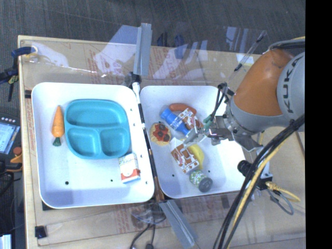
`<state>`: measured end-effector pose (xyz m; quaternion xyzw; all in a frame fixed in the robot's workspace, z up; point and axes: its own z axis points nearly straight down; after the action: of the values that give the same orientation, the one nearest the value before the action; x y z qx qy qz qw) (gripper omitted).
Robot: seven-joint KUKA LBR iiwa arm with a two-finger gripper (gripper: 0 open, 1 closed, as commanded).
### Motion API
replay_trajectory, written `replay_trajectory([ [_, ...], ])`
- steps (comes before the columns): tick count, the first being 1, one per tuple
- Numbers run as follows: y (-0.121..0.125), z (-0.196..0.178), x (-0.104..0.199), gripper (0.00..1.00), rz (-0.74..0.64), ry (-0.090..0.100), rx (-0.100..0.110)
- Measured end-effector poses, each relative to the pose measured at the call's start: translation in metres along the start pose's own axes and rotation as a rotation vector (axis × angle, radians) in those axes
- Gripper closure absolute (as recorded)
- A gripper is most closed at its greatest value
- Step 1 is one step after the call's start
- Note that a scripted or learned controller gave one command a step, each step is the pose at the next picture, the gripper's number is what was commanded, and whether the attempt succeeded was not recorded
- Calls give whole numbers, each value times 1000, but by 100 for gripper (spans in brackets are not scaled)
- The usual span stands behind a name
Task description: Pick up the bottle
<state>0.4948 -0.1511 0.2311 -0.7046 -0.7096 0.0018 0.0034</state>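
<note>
Item one, the task's thing: a small bottle, green-and-clear body with a dark grey cap, lying on its side near the front edge of the right white bin. I read its long axis as running from 10 o'clock at the body to 4 o'clock at the cap. It rests on the bin floor, apart from the end effector.

Item two: a yellow banana-shaped toy, just beyond the bottle at 12 o'clock, touching a red-and-white patterned carton.

Item three: a blue-and-white packet, an orange-red rounded piece behind it, and a round red-and-yellow disc, all farther up the same bin.

Item four: the end effector, pale metal fingers reaching in from 3 o'clock, over the clutter near the blue packet. I cannot tell whether it is released or clenched; nothing is visibly between the fingers. From it, the bottle lies at 6 o'clock, toward the bin's front wall. I judge the coming move turns on shifting that way and squaring the fingers across the bottle's long axis.

Item five: the left white bin, holding a turquoise divided tray, an orange carrot toy and a small red-and-white box.

Item six: the table, with clear sheeting along its back edge.
</note>
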Motion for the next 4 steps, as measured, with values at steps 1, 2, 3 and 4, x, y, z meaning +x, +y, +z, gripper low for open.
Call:
replay_trajectory([
  [1,53,124,-40,0,34,0,-2],
  [2,59,31,-37,0,-208,-3,-6],
  [3,94,118,-29,0,-257,-12,-25],
  [4,93,110,-29,100,-260,-12,-22],
])
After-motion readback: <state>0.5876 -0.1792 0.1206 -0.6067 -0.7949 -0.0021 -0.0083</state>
